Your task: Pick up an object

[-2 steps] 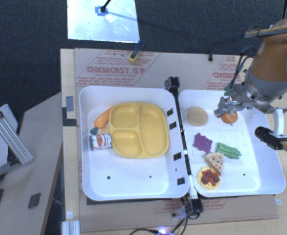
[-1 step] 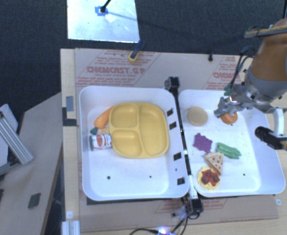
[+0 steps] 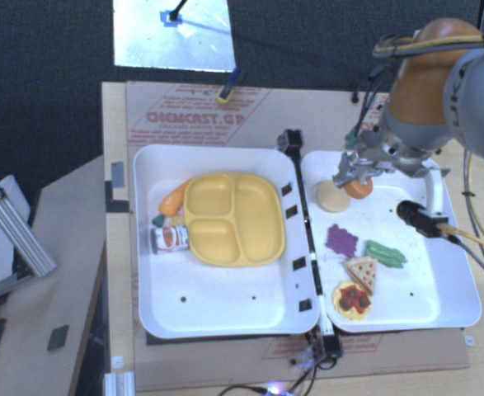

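Claw (image 3: 351, 174) sits low over the far left part of the right bin (image 3: 448, 299), with the arm coming in from the view's right, and from this slant I cannot tell whether it is open or closed, or whether it has hold of anything. The nearest thing to pick up looks to be the orange toy (image 3: 359, 189), which lies right at the claw's tip, just toward the near side of it and partly covered by it. It is round, with no long axis to line up with. Whether the claw touches it cannot be made out. Just beside it on the left, touching or nearly so, is a pale round toy (image 3: 331, 197), and that is the thing most likely to get in the way or be nudged, since it lies between the orange toy and the bin's left wall. The rest of this bin's load is well apart toward the near side: a purple piece (image 3: 341, 240), a green piece (image 3: 386, 254), a pizza slice (image 3: 362, 272) and a small round pizza (image 3: 353, 300). The left bin (image 3: 225, 308) holds a yellow divided plate (image 3: 229, 219), a carrot (image 3: 173, 198) and a small can (image 3: 170, 238) at the plate's left edge, all far from the claw.
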